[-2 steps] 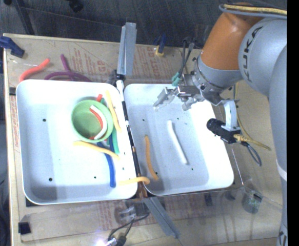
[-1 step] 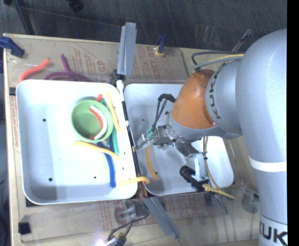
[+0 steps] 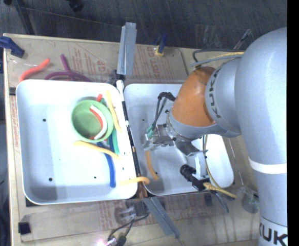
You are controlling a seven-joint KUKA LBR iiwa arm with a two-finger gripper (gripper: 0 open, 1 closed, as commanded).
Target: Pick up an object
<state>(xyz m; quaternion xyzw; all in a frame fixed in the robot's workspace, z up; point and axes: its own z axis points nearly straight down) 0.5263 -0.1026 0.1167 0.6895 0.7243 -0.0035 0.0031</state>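
Reaching in from the right over the right bin (image 3: pixel 139 104), with the grey arm (image 3: pixel 252 86) and its orange band (image 3: pixel 193 104) covering much of that bin's floor. Pincer (image 3: pixel 152 138) set low near the bin's left wall, about midway along it; spread or pressed together, cannot tell from this slant. Right at its tip, a small teal piece (image 3: pixel 149 132), touching or nearly so; pinched or merely beside, cannot tell either. Just below the pincer, apart from it, an orange strip (image 3: pixel 150 167) lying on the white floor along the same wall. Draped over the rim between the two bins at the near corner, a short yellow strip (image 3: pixel 135 180). Toward the right bin's far side, partly under the arm, a pale oval shape (image 3: pixel 223 160). In the left bin (image 3: pixel 46 152), a green bowl (image 3: pixel 87 123) sitting upright with a red curved strip (image 3: pixel 101 116) inside it; below the bowl, a long yellow strip (image 3: pixel 95 147), then a green strip (image 3: pixel 116 142) and a blue strip (image 3: pixel 112 170) near the right wall. Out on the table (image 3: pixel 77 211), beyond the left bin, an orange stick (image 3: pixel 34 69) and a purple loop (image 3: pixel 67 76).
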